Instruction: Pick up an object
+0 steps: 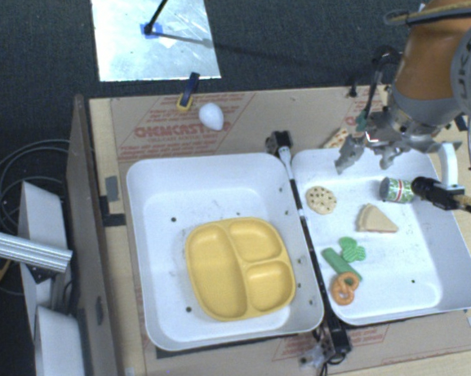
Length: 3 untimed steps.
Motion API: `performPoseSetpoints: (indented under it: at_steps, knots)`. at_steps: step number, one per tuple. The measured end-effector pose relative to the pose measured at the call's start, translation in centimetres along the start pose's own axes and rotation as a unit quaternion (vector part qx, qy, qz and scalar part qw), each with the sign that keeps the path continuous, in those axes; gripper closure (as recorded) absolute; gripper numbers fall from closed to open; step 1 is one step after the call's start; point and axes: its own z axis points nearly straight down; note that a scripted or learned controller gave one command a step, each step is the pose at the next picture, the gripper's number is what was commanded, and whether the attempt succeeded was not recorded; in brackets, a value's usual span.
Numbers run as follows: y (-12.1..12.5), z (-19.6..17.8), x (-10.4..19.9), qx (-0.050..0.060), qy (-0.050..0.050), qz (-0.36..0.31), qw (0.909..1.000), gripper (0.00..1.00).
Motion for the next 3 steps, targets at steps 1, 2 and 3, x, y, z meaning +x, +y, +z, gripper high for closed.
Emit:
performPoseSetpoints:
  at_steps: [1,2,3]
  knots:
    - [0.0,0.7,-7.3,-0.001,-0.002,0.004,1.0,0.0]
    - [-0.2,4.4,-10.3,0.001,-0.001,0.002,1.0,0.0]
    - [0.1,10.6,-10.2,-0.011,-0.003,-0.001,0.9999,0.0]
